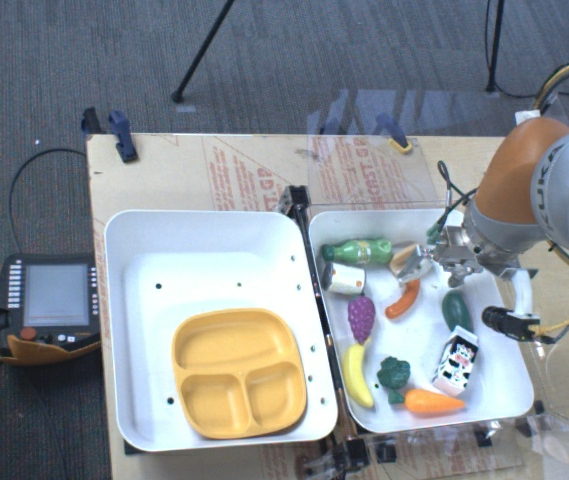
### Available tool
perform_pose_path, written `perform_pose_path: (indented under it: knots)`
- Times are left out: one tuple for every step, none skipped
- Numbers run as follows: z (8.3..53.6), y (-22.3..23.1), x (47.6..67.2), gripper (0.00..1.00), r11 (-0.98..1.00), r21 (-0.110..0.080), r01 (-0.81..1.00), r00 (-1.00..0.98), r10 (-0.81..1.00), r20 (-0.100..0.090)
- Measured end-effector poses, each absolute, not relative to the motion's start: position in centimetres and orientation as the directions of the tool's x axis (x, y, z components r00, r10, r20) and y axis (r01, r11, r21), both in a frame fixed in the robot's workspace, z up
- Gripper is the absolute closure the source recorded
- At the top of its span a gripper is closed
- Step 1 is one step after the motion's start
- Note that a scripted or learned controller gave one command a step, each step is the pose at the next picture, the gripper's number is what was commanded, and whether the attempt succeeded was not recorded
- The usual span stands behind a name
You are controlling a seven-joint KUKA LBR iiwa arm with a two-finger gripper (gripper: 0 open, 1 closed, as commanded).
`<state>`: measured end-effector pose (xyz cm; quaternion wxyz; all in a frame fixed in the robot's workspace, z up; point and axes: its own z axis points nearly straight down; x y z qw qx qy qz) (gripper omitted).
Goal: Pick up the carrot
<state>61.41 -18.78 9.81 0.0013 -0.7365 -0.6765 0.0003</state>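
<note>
While carrot (pixel 433 402) lies untouched at right bin's (pixel 517 388) front, end effector (pixel 434 258) hovers near bottle (pixel 357 252); grip state unclear. Pick not begun.

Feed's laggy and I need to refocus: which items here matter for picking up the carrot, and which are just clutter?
Job: carrot, at the right bin's front; gripper, near that bin's back.

Clutter: green bottle, can, grapes, banana, broccoli, sausage, cucumber, milk carton, yellow tray.

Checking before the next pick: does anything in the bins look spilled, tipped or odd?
Nothing spilled. The green bottle lies on its side in the right bin, and the carrot lies near the front edge, away from the gripper.
</note>
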Motion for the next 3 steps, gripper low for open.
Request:
perform_pose_path:
  knots:
    - [8.6, -16.3, 55.2, 0.00, -0.007, -0.008, 1.000, 0.007, 1.000, 0.005]
    - [8.6, -11.0, 50.3, 0.00, -0.184, -0.010, 0.983, 0.184, 0.983, 0.004]
    - [8.6, -11.7, 47.4, 0.00, 0.153, -0.008, 0.988, -0.152, 0.988, 0.006]
